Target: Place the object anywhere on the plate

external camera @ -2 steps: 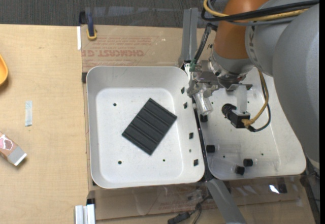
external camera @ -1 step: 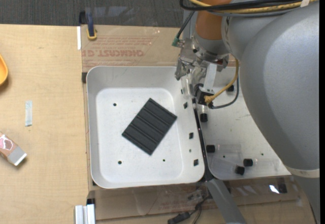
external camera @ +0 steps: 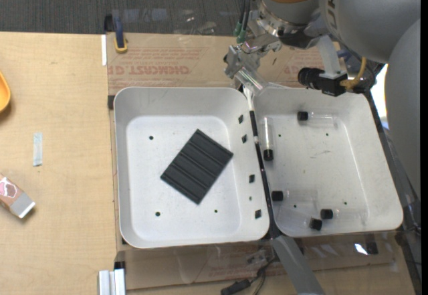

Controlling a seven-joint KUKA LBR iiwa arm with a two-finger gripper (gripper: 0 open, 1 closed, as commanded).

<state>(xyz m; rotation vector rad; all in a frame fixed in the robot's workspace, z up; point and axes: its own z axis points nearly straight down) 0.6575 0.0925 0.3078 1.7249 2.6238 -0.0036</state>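
A black ribbed rectangular plate point(external camera: 197, 166) lies flat and turned at an angle in the middle of the left bin point(external camera: 134, 220). Several small clear tubes with black caps lie in the right bin point(external camera: 374, 220): one tube point(external camera: 266, 140) along its left wall, one point(external camera: 313, 116) near the back, and others point(external camera: 319, 219) at the front. My gripper point(external camera: 245, 77) hangs over the back edge where the two bins meet, above and apart from the plate. I cannot make out anything held in it.
Cardboard with red lettering point(external camera: 167, 66) lies behind the bins, with a blue clamp point(external camera: 119, 36) at its left. On the wooden bench to the left are an orange object point(external camera: 3, 96), a small grey strip point(external camera: 37, 150) and a small block point(external camera: 15, 197).
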